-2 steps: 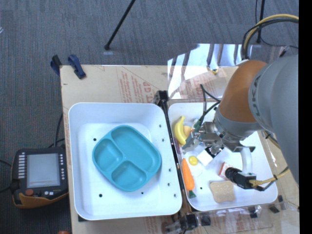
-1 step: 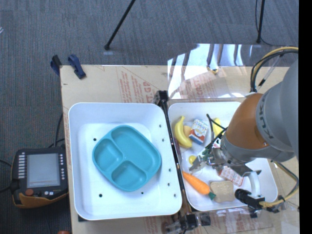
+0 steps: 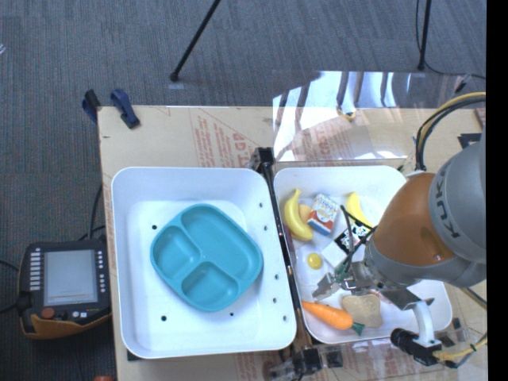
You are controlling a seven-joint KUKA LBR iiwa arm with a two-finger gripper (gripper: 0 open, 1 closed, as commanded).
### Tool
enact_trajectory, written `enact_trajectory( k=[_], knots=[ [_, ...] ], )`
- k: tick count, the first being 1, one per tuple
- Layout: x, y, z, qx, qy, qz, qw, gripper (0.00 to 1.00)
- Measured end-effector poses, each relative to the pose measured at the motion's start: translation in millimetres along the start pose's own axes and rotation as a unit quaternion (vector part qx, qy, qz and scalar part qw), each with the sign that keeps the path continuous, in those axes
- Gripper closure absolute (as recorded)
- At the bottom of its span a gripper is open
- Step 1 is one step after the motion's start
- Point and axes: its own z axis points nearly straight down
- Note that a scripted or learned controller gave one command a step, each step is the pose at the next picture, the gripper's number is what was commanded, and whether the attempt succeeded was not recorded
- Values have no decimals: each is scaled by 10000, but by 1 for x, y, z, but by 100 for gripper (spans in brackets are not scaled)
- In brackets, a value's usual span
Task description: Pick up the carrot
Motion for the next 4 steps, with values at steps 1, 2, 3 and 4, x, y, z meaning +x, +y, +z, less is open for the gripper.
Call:
enact_trajectory(
  k=[1,2,3,4],
  knots=[
    [0,-1,-8,21,15,12,10000,100],
    [0,-1,-8,25,16,11,10000,0],
    [9,1,1,15,19,-1013,9948,0],
    [9,0,-8,29,30,-1007,9949,100]
  ],
)
